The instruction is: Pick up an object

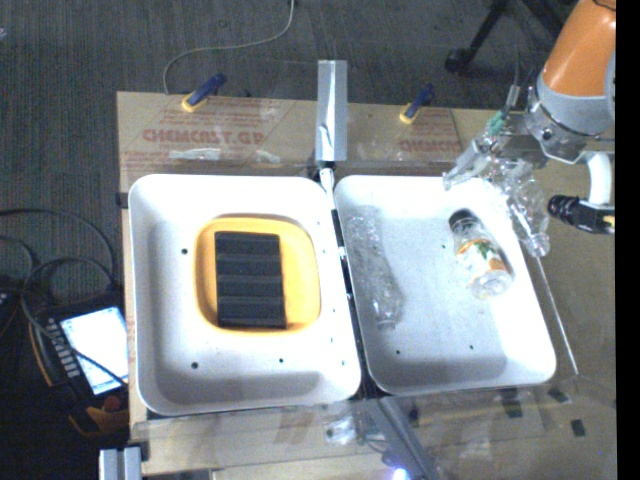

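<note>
A small clear bottle (479, 255) with a black cap and an orange label lies in the right bin (450, 373), toward its far right. A crumpled clear plastic piece (372, 268) lies along that bin's left wall. In the left bin (150, 368) rests a yellow block with a black ridged top (254, 276). My gripper (496, 211) hangs over the right bin's far right corner, just above and beside the bottle. Its pale fingers (530, 218) are spread open with nothing between them.
A metal bar (331, 108) stands upright behind the gap between the bins. Two clamps (203, 91) hold the cardboard backing. Cables and a lit tablet (85, 343) lie on the floor to the left.
</note>
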{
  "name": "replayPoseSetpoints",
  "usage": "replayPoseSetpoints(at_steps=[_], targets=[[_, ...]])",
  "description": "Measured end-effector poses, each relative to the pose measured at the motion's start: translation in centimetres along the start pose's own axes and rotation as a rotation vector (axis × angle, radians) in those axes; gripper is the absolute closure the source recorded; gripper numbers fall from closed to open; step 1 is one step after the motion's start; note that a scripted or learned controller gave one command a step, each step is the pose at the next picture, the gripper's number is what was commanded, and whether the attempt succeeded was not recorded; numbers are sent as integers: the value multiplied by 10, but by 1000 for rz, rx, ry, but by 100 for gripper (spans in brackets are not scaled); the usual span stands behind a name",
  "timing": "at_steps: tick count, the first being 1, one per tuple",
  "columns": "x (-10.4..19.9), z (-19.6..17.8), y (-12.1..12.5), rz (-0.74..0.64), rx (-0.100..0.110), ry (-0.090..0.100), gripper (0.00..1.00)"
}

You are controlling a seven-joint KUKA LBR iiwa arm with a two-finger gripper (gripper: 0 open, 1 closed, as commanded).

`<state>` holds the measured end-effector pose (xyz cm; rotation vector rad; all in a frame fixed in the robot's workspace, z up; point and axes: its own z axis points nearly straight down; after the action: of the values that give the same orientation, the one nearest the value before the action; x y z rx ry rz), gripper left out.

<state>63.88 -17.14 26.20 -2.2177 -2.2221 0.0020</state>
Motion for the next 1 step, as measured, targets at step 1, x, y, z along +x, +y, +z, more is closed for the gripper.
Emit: replayPoseSetpoints(at_steps=[1], targets=[[-53, 68, 6, -179, 0, -3, 0]])
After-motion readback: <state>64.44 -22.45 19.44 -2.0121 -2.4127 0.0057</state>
